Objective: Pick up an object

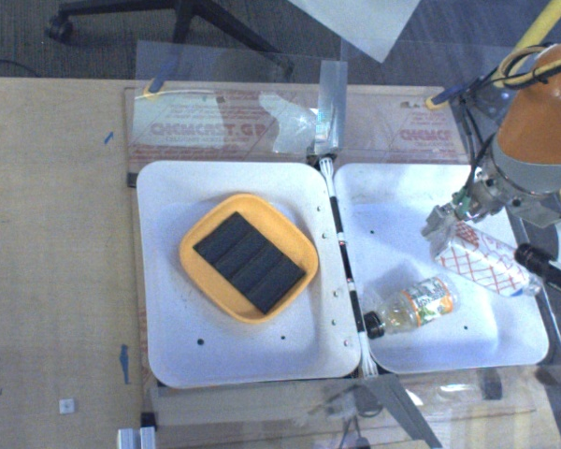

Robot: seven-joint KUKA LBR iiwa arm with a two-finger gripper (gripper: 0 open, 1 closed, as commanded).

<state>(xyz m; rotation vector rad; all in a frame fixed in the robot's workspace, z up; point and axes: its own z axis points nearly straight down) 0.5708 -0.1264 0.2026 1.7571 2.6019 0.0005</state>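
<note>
Yellow tray (248, 255) in left bin (168, 204); bottle (413, 307), carton (481, 258) in right bin (383, 195); tool (446, 221) state unclear.

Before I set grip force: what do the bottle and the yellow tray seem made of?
Bottle: likely clear plastic, glossy; contents show through, dark cap, printed label. Yellow tray: probably moulded plastic, smooth and matte, with rounded edges; its ridged black insert looks like rubber or foam.

2 white bins (168, 344); yellow-orange dish (194, 271) with black ridged insert (250, 262); red-and-white lattice-patterned packet (481, 260); clear bottle (413, 307), orange-green label.
</note>
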